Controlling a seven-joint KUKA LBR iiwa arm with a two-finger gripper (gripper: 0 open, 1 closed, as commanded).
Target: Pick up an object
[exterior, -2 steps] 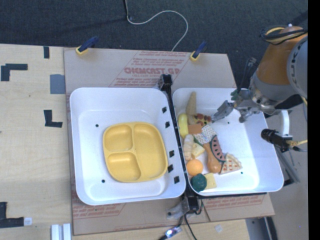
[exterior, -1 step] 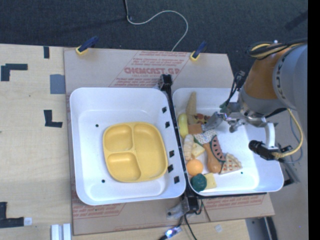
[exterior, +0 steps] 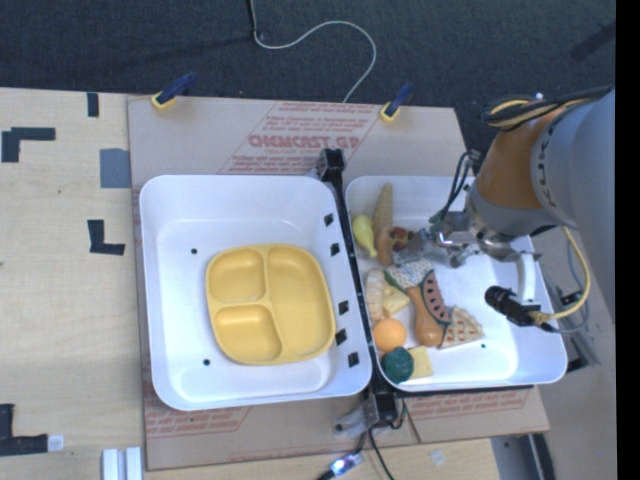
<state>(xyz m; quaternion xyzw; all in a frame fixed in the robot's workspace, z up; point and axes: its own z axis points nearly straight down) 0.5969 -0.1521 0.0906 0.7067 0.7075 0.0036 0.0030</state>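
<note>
Look at the right bin [exterior: 520, 363] first. The gripper [exterior: 432, 243] is low inside it, near the middle of the toy pile, and the grey arm [exterior: 560, 168] with its orange band reaches in from the right. You can see metal parts there, but the view is too small and cluttered to tell how wide the gripper is, or whether it has hold of anything. It sits just beside a small brown and red toy [exterior: 400, 238] and over a grey-blue piece [exterior: 410, 268]; it may be touching them, but you cannot be sure.

The things to pick up all lie in the left half of this right bin. A tan corn-like piece [exterior: 384, 206] is at the top, with a yellow lemon-like toy [exterior: 364, 234] just beside it by the bin wall. Lower down you see a pale yellow block [exterior: 377, 294], a brown sausage-like toy [exterior: 428, 323], a dark slice with red [exterior: 433, 294], and a waffle wedge [exterior: 463, 326]. Near the front are an orange ball [exterior: 390, 335], a green round toy [exterior: 397, 364] and a yellow cheese piece [exterior: 420, 363], all close together.

The left bin [exterior: 170, 268] holds a yellow plate [exterior: 268, 302] with three sections, lying flat in the middle.

Both bins sit side by side on a cardboard sheet [exterior: 290, 138] on the table [exterior: 60, 298].
</note>
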